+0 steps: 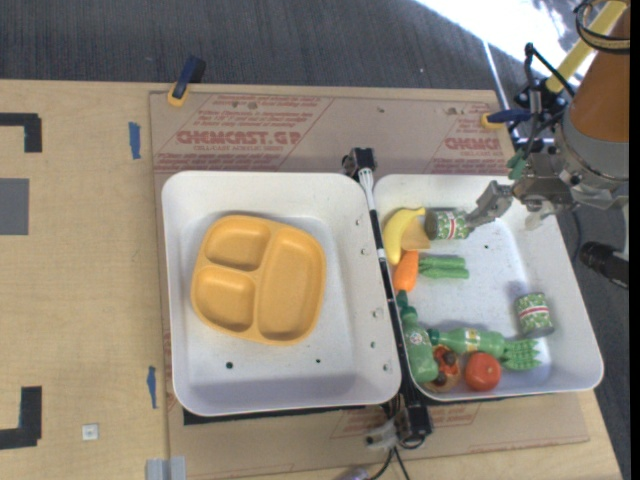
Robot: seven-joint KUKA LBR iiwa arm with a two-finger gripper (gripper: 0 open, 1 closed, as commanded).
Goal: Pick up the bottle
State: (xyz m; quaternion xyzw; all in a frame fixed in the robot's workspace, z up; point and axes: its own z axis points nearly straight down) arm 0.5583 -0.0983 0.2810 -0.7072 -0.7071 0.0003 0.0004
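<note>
The bottle (468, 342), green w/ a red band, is seen lying on its side near the front wall of the right bin (560, 298), wedged among other toys: a tomato (483, 370) touching it in front, a green leafy piece (525, 353) at its right end, a green-and-red item (420, 356) at its left. Lying flat & crowded like this, little free room is left around it for a grasp; approach from above is judged the likeliest option.

The gripper (490, 204) is held at the back of the same bin, just beside a small can (446, 225) & a banana (402, 230), well apart from the bottle. Whether it is spread or pressed together cannot be told at this angle. Nothing is seen pinched in it.

The left bin (190, 268) carries a yellow divided tray (260, 278), not involved. Both bins are set side by side on the counter (80, 268), on cardboard.
</note>
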